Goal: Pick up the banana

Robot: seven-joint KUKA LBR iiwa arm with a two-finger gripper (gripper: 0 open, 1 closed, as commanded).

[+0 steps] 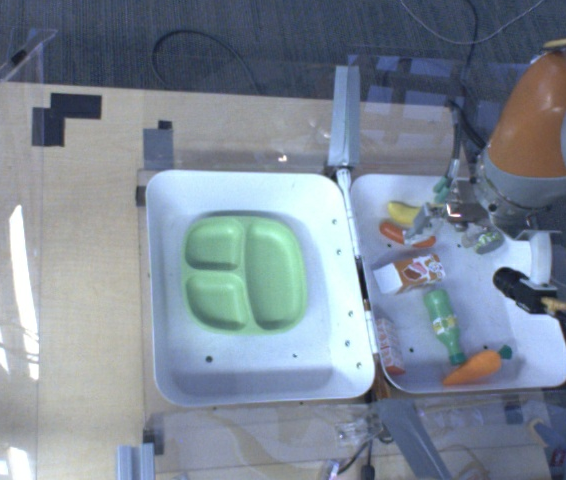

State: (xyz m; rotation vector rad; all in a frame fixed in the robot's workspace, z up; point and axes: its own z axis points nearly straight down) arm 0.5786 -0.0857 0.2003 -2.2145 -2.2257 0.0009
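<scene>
The banana (401,211) is a small yellow piece lying in the upper left of the right bin (548,368). Touching its near side is a red-orange sausage-like item (404,233). My gripper (460,218) hangs over the top middle of that bin, just right of the banana and apart from it. It is open, with nothing between its fingers. The grey and orange arm comes in from the right above it.
The right bin also holds a small red-and-white carton (413,271), a green bottle (445,326), an orange carrot (475,366) and a wrapper (388,343) along its left wall. A green divided plate (245,273) sits in the left bin (168,368).
</scene>
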